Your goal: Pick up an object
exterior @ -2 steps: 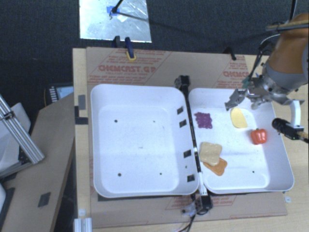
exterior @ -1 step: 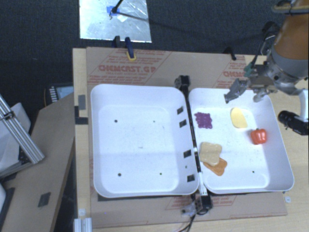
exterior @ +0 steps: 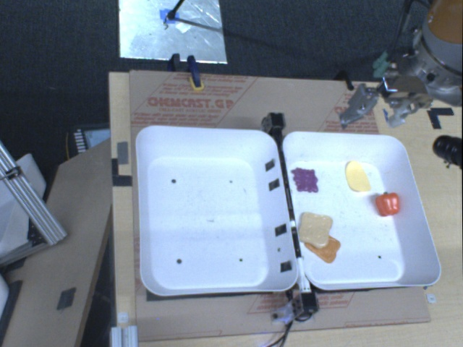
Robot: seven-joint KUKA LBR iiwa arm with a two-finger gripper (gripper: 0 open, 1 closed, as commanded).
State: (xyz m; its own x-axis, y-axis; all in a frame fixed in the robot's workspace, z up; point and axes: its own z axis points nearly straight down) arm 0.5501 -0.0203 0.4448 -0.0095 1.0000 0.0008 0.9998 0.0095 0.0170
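Even, fairly bright overhead light is falling across the bench, and the two white bins (exterior: 210,215) are reflecting it strongly enough that their floors are looking washed out, with little texture. Soft grey shading is gathering along the inner walls. The small items in the right bin (exterior: 405,194) are casting only faint, short shadows. A silver sheet (exterior: 172,20) at the top is giving off patchy glare. The dark floor around it is staying dim. The picture is looking slightly grainy and soft, and the arm's gripper (exterior: 376,105) at upper right is appearing blurred.

The arm (exterior: 441,27) runs off the right edge; the toast (exterior: 316,229) overlaps an orange piece (exterior: 328,251)
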